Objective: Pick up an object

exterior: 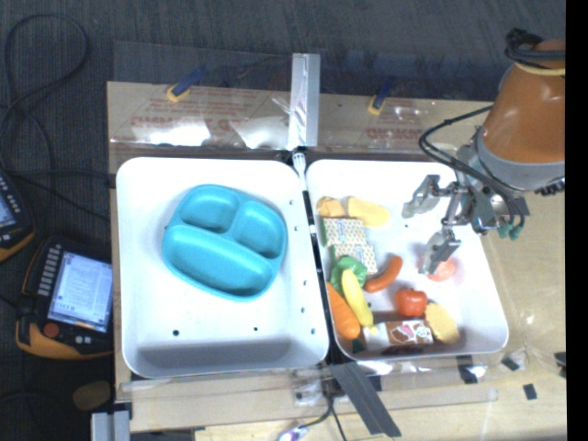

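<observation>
Left bin (138, 338) holds a blue divided plate (225, 239); right bin (478, 333) holds toy food along its left and front sides: carrot (343, 315), sausage (383, 272), tomato (412, 300), and a printed packet (349, 238) whose writing is too small to read. End effector (430, 223) is over the right bin's right half, fingers spread wide, holding nothing, one fingertip (439, 250) just above a small red piece (444, 268).

arm (531, 108) — orange band, grey wrist | black cable | gripper (432, 219) — silver metal

the bench (147, 118) has two white bins sitting side by side, left bin (138, 338) and right bin (487, 324)
</observation>
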